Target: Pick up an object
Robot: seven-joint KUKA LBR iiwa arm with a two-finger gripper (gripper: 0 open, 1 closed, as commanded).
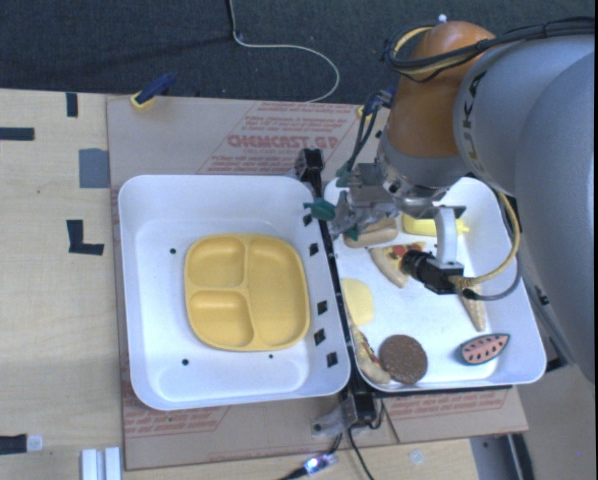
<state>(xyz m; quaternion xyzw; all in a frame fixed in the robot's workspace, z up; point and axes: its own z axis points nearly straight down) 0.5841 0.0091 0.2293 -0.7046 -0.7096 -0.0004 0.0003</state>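
The bench [39, 298] is pale wood with dark marks, and cardboard [269, 138] with unreadable red print underlies the bins. The claw [364, 218] hangs at the right bin's [519, 368] far-left corner; its opening cannot be told. The brown disc [404, 358] lies near that bin's front edge.

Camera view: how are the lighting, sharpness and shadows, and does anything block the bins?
Camera view: even, soft light, mild blur throughout; faint shadow under the yellow divided plate in the left bin; no strong glare on the white plastic; the grey arm looms large and covers part of the right bin.
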